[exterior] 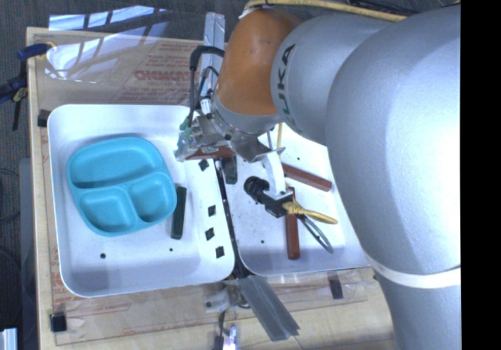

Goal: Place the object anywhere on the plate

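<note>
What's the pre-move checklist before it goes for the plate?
1. Blue plate sits flat in the left bin, compartments bare: ok.
2. Object between the fingers of the gripper: cannot tell, wrist blocks the view.
3. Gripper position: over the divide between the bins, not above the plate: not ok.
4. Path to the plate: black bar lies beside its right edge, off the plate: ok.
5. Brown sticks and yellow-handled tool lie in the right bin: ok.

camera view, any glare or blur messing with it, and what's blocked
In the camera view, glare streaks the clear sheet at the bench's far left; the arm looms large and soft-edged, covering much of the right bin; the blue plate is evenly lit and sharp; the gripper sits in shadow, hard to read.
</note>
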### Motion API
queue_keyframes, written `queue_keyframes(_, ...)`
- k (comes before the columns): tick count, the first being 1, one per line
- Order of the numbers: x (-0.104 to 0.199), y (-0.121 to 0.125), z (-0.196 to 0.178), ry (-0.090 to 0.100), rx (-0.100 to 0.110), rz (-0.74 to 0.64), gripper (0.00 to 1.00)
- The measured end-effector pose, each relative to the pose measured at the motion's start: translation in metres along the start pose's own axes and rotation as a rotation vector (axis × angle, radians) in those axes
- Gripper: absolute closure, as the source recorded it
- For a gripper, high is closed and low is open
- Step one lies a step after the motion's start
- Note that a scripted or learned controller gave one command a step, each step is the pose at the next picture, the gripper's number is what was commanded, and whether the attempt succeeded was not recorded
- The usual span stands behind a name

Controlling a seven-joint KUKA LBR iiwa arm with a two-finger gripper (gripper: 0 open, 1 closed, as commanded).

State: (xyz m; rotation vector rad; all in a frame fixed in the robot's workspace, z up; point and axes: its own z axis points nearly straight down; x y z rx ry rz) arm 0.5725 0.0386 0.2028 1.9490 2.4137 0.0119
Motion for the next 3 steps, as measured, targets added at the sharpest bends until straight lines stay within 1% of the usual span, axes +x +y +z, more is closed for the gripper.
queue_keyframes(1, 0.058, 0.006, 0.021, 0.018, 0.012, -0.039, 1.0)
queue_keyframes(2, 0.094, 0.009, -0.011, 0.029, 0.027, -0.246, 1.0)
queue_keyframes(3, 0.094, 0.009, -0.011, 0.029, 0.027, -0.246, 0.0)
